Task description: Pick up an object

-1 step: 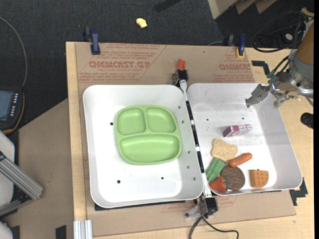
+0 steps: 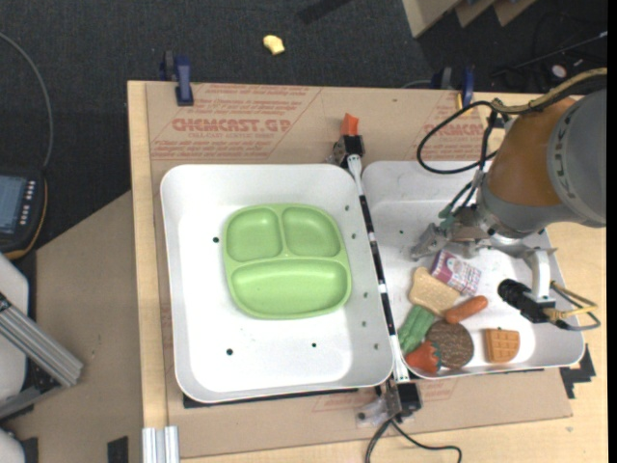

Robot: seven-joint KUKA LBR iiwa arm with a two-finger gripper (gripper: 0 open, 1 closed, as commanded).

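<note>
Nearest the camera, at the front edge of the right bin [image 2: 569, 355], lies a cluster of toy food: a round brown patty [image 2: 450, 343], a red tomato piece [image 2: 421, 359] touching its left side, a green vegetable [image 2: 415, 324] slanting up from there, and a small orange waffle [image 2: 500, 344] to the patty's right, apart from it. Just behind the patty a tan slice of bread [image 2: 433, 291] lies flat, tilted, and an orange-red sausage [image 2: 466, 309] rests against its right corner, with its long axis running from lower left to upper right, the higher end pointing toward the bin's right wall. Behind the bread sits a small purple-and-white packet [image 2: 455, 273], its long axis slanting from upper left to lower right. The gripper [image 2: 436, 241] hangs over the middle of this bin, just behind and to the left of the packet, so all the food lies on its front side, the packet closest and the waffle well apart. Its metal parts blur together against the white floor, so I cannot tell how the claw stands, and nothing can be seen between its parts. The grey arm [image 2: 540, 177] with its orange band reaches in from the right, cables looping behind it. In the left bin [image 2: 183, 287] a green divided plate [image 2: 286, 259] lies flat, its two small compartments on the far side and the large one nearer.
</note>
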